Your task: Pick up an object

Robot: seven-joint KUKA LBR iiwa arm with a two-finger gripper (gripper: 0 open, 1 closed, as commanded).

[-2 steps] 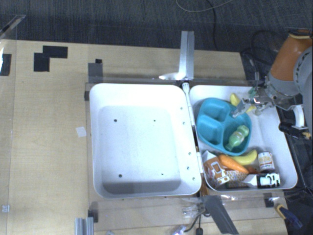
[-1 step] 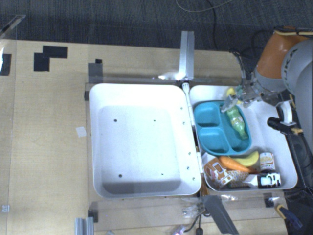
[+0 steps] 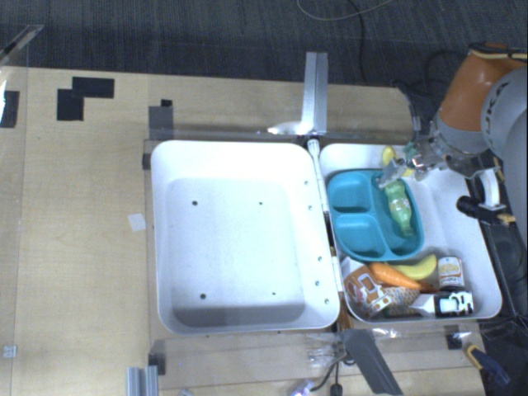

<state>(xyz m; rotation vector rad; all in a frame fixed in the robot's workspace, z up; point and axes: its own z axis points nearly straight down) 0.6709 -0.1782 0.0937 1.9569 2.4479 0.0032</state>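
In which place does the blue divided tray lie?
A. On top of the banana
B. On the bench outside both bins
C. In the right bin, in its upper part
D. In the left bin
C: the blue divided tray rests inside the right bin, in its upper part, with the banana and the carrot lying below it in that same bin.
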